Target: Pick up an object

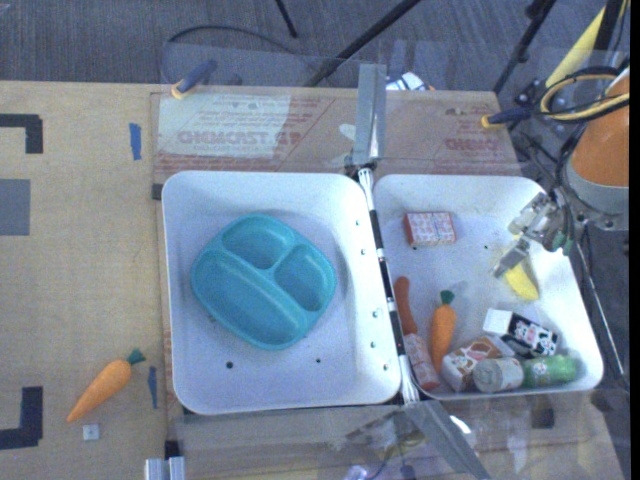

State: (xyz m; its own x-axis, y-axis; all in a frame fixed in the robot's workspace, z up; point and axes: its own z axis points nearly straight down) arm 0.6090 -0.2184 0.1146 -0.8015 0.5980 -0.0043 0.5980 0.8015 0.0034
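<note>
My fingers hang spread open over the right bin, near its right edge, gripping nothing. A yellow piece lies just below them. A carrot and small packets crowd the bin's near edge. The left bin carries a blue divided plate.

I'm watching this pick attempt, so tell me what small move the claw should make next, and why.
Probably lower straight down a little. The claw hangs over the right bin, just above the yellow piece, with nothing seen between its fingers, and that piece lies apart from the crowded items along the bin's near edge.
</note>
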